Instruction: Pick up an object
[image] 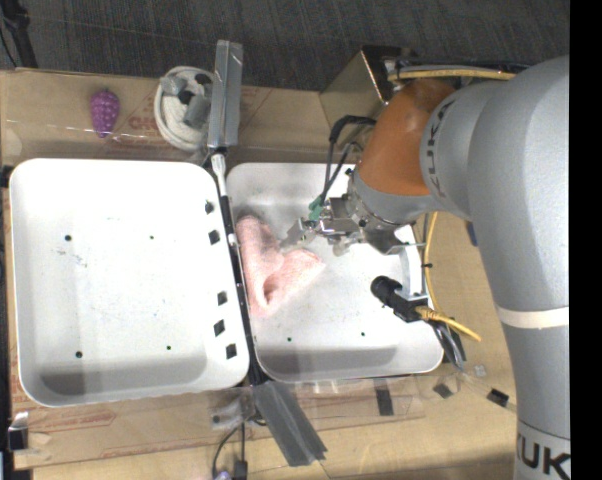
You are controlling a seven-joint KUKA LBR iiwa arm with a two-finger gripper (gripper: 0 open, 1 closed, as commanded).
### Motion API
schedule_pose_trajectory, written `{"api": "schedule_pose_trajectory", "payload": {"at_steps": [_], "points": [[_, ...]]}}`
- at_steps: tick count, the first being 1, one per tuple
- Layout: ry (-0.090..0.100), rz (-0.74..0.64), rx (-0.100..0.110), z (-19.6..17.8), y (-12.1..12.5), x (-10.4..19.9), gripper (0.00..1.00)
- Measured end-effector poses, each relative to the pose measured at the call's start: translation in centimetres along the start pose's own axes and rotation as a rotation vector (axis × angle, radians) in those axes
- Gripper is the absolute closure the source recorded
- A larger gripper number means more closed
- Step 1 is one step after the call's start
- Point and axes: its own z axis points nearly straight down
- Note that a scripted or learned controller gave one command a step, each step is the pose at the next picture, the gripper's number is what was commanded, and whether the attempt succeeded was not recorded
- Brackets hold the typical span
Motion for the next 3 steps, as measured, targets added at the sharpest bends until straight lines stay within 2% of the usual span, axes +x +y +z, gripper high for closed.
{"api": "schedule_pose_trajectory", "payload": {"at_steps": [1,2,3], "points": [[-0.001,-0.07,-0.005,4.7,3.1,2.1,0.0],[-0.002,-0.124,-0.006,5.2,0.3,2.8,0.0],[-0.001,-0.13,0.0,4.5,0.3,2.7,1.0]]}}
